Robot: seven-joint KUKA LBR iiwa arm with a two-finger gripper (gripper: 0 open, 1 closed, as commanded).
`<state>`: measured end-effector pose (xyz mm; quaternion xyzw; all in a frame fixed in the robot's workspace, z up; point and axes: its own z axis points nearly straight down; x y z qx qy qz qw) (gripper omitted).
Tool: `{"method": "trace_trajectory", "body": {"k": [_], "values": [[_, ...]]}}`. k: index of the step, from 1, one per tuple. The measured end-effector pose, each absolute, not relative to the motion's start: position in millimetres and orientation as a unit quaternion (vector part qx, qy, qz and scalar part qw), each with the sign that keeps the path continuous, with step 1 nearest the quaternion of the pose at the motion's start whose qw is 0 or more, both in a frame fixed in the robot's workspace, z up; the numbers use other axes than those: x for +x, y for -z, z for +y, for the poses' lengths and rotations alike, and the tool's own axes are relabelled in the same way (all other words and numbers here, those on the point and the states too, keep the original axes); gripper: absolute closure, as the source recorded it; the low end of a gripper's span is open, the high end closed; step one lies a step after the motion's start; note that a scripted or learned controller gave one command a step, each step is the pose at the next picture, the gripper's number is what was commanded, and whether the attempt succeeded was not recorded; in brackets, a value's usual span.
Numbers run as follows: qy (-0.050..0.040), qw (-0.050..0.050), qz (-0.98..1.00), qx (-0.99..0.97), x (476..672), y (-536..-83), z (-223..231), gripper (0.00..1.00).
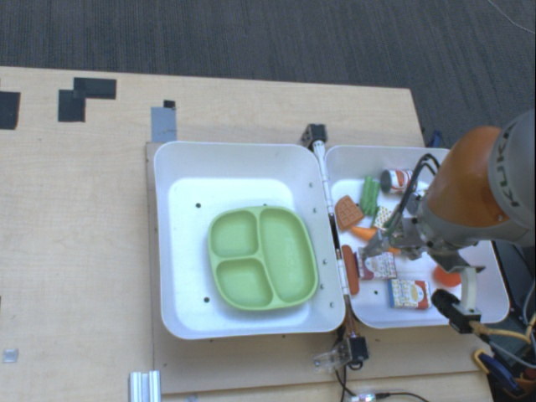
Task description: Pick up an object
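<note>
Several small items crowd the right bin (501, 308), where my end effector (387, 243) hangs low; whether it is open I cannot tell. Nearest is a small printed packet (381, 265), just toward the counter's front edge from it, lying flat.

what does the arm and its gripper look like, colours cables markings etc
The arm is bulky and rounded: a grey shell with a wide orange band above the wrist and part of dark lettering on the grey. A black cable loops along its left side. The gripper is a dark grey metal assembly.
</note>
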<state>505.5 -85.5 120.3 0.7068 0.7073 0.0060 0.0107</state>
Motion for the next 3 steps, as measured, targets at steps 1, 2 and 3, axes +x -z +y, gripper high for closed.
{"method": "trace_trajectory", "body": {"k": [1,2,3], "values": [[-0.0074,0.012,0.708,0.706,506.8,-130.7,-84.8,1.00],[-0.0073,0.012,0.708,0.706,506.7,-130.7,-84.7,0.00],[-0.0057,0.004,0.707,0.707,511.4,-92.8,-87.7,0.00]]}}
